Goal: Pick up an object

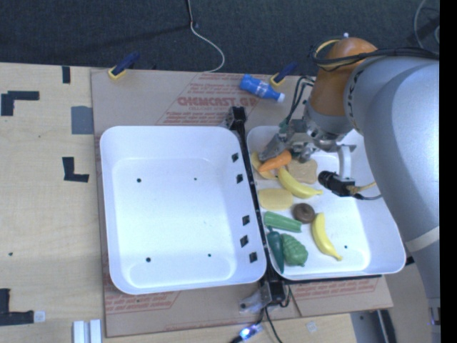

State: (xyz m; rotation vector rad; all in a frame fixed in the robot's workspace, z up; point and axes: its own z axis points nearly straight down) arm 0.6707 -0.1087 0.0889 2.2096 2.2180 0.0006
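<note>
The gripper (280, 151) clamps an orange carrot (274, 163) in the right bin (378, 252); "CHEMCAST" is printed on the cardboard (207, 100) behind.

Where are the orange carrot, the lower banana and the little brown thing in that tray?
orange carrot (273, 163), camera view, on its thick middle.
lower banana (325, 236), camera view, mid-curve.
brown thing (304, 212), camera view, centre of its round top.

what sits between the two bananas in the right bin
In the camera view, a small brown round piece lies between the upper banana and the lower banana, on the right bin floor.
</note>
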